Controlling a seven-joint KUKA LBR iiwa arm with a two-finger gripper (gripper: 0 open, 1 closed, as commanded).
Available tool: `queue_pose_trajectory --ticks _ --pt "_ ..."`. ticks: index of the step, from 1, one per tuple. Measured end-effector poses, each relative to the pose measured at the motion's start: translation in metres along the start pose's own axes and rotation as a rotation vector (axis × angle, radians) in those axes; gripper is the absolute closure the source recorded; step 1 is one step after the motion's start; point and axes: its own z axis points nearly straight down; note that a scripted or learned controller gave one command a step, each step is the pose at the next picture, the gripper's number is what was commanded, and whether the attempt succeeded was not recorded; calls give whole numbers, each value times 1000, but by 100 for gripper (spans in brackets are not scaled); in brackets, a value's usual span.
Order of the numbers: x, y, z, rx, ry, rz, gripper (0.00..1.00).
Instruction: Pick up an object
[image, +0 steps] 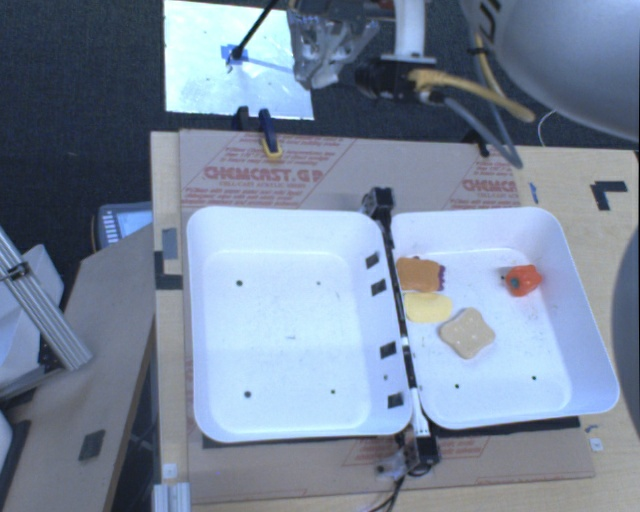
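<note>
**Four small pieces wait in the right bin; the arm is far off**

The right bin (560, 380) holds all four candidates, clustered in its upper-left half; the left bin (280, 320) sits beside it. Largest is the toast (467, 333), a tan, rounded-square slab lying flat. It looks like light, stiff toy food, and I judge it best taken across two opposite edges, since its flat top gives the fingers nothing to close on. Next is the orange piece (419, 274), near the bin's left wall, with a purple edge on its right side (what it depicts is unclear). It seems chunkier, so a pinch across its short width should serve. Touching it from below is the yellow disc (428, 308), thin, flat, probably slick: the hardest to lift. Smallest is the red piece (521, 280), well apart to the right, rounded with a dark spot; it could roll or squirt out of a pinch.

The gripper (322, 48) hangs beyond the bins at the top of the view, holding nothing; how wide the jaws stand I cannot tell.
</note>
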Motion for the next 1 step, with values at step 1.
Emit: queue_pose_trajectory --ticks 1 --pt "0 22 -1 0 0 0 100"
